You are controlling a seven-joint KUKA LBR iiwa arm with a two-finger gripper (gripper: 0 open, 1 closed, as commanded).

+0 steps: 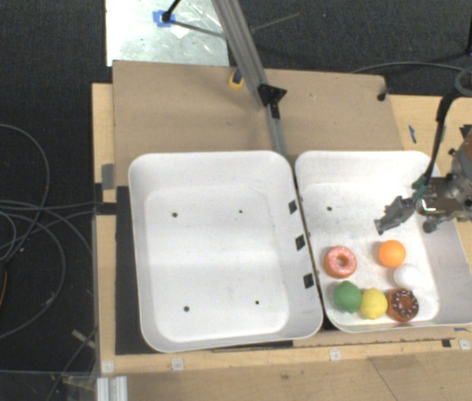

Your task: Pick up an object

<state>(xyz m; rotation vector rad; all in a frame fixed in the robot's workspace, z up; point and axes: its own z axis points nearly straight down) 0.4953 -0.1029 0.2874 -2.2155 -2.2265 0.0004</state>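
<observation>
Bins: we count two shallow white bins side by side, the left bin [148,249] and the right bin [352,174].
Bench: we see a brown board [319,107] under both bins, on dark carpet [27,73] with loose cables.
Arm: we see one gripper [388,218] above the right bin, over bare floor just above the orange ball; nothing sits between its spread fingers.
Objects: six, clustered at the right bin's near end: one pink doughnut [340,261], one chocolate doughnut [403,305], one orange ball [392,253], one green fruit [347,296], one yellow lemon [373,303], one white ball [405,276].

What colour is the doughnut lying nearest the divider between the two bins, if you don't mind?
Pink-frosted doughnut, clearest in the camera view.
</observation>
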